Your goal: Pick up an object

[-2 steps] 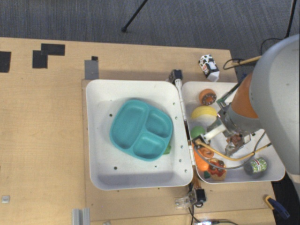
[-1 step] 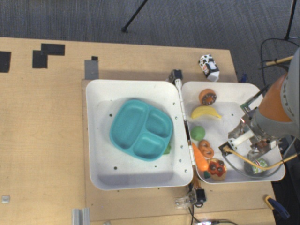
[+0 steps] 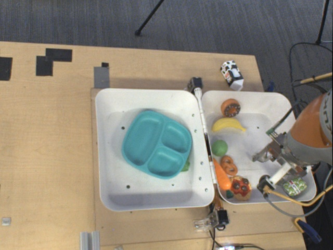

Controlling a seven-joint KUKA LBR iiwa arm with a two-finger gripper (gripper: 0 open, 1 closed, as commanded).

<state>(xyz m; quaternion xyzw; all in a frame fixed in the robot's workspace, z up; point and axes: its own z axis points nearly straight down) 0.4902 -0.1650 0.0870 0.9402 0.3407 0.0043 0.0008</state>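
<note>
I'm seeing the gripper [image 3: 265, 157] hanging over the right bin [image 3: 260, 102] near its right wall, can't tell if it's gripping anything. Toy food's crowding the left edge: 1 smooth yellow banana [image 3: 229, 125], 1 round green ball [image 3: 220, 148], 1 orange carrot [image 3: 222, 178]. Left bin [image 3: 112, 191] is holding 1 teal divided tray [image 3: 157, 143], w/ bare rim all around.

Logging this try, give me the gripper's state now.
Gripper: cannot be told; it sits over the right bin, no object seen in it.
</note>
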